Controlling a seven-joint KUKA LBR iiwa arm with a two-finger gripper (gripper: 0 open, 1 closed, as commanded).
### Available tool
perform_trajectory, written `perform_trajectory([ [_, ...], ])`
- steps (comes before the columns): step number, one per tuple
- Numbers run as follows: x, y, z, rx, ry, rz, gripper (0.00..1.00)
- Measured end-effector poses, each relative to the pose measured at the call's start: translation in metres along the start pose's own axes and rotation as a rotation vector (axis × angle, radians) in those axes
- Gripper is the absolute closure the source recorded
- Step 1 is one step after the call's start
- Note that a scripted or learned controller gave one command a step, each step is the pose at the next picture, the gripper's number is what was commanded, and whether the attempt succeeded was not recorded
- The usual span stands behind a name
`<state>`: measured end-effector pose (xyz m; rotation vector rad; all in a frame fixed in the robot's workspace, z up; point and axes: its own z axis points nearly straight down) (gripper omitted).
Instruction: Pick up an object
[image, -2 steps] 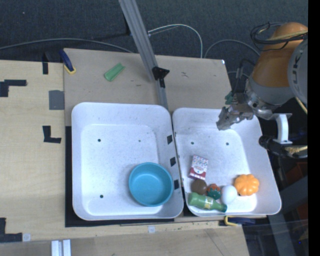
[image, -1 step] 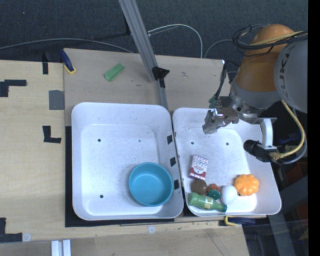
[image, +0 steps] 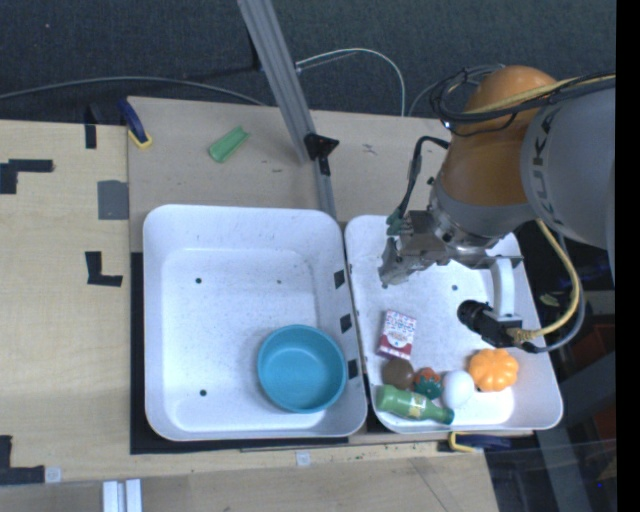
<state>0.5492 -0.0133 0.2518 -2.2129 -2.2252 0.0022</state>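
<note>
Gripper (image: 392, 268): over right bin's (image: 535, 400) far left part; grip state cannot be told
Red carton (image: 398, 334): just nearer, apart
Blue bowl (image: 300, 367): left bin (image: 170, 300)

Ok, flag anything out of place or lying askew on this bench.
A small green object lies loose on the bench top behind the left bin, outside both bins. In the right bin, the green bottle lies on its side among items crowded at the front edge. Nothing looks spilled or broken.
</note>
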Motion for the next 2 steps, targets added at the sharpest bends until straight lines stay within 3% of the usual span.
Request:
perform_trajectory([
  [2, 0.104, -0.035, 0.029, 0.002, -0.001, -0.001, 1.00],
])
